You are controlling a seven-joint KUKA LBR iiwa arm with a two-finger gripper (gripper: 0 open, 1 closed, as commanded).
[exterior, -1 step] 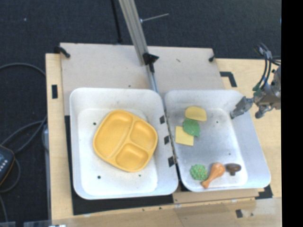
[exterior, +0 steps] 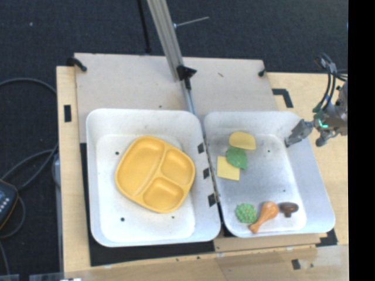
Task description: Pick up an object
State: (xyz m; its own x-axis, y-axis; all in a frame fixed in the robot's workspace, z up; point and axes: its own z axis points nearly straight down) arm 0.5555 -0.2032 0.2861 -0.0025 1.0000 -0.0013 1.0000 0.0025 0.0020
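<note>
The right bin (exterior: 304, 174) holds several toy foods. Near its back lie a yellow half-round piece (exterior: 242, 140), a green leaf (exterior: 237, 157) and a yellow square slice (exterior: 228, 168). Along its front lie a green broccoli (exterior: 246, 213), an orange drumstick (exterior: 263, 215) and a brown mushroom (exterior: 288, 208). My gripper (exterior: 310, 134) hovers over the bin's back right corner. Its fingers are spread open with nothing between them, well to the right of the yellow piece.
The left bin (exterior: 105, 215) holds a yellow divided plate (exterior: 155, 173). A slanted metal post (exterior: 170, 34) rises from the back, between the bins. The bench's tan surface (exterior: 234, 81) runs behind both bins.
</note>
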